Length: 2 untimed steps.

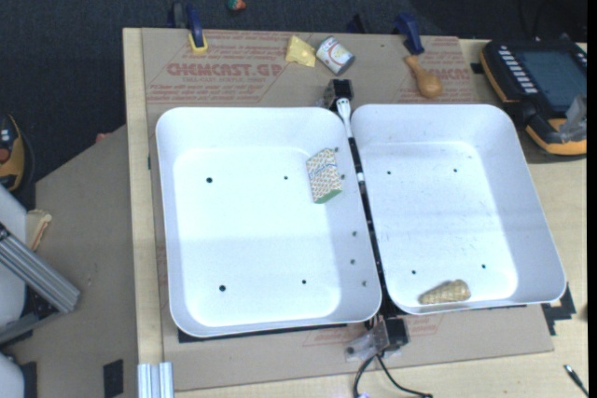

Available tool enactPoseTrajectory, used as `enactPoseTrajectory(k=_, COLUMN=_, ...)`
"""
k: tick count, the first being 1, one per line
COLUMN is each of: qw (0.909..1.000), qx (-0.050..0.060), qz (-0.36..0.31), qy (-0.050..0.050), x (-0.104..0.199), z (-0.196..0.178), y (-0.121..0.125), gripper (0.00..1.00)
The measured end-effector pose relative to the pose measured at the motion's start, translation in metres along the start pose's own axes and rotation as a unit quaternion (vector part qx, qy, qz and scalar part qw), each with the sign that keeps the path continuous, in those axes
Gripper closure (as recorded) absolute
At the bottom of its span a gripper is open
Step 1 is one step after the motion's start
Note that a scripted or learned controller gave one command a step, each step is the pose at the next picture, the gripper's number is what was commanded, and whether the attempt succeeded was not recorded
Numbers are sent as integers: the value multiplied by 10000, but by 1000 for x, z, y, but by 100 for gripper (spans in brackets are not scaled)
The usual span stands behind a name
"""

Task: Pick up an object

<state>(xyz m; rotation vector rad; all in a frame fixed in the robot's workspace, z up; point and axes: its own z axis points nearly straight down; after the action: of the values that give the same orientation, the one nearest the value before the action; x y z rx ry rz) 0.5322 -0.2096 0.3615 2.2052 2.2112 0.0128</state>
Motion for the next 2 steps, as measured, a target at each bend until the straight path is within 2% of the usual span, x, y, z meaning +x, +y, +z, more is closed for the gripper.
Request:
enactPoseTrajectory(k=1, qw=9999, qx=137, qz=-16, qy=62, x=58, z=93, y=11, gripper=100)
enactPoseTrajectory(k=2, qw=10000, qx=1, qz=-14, qy=18, x=80, z=-45, y=38, gripper=100)
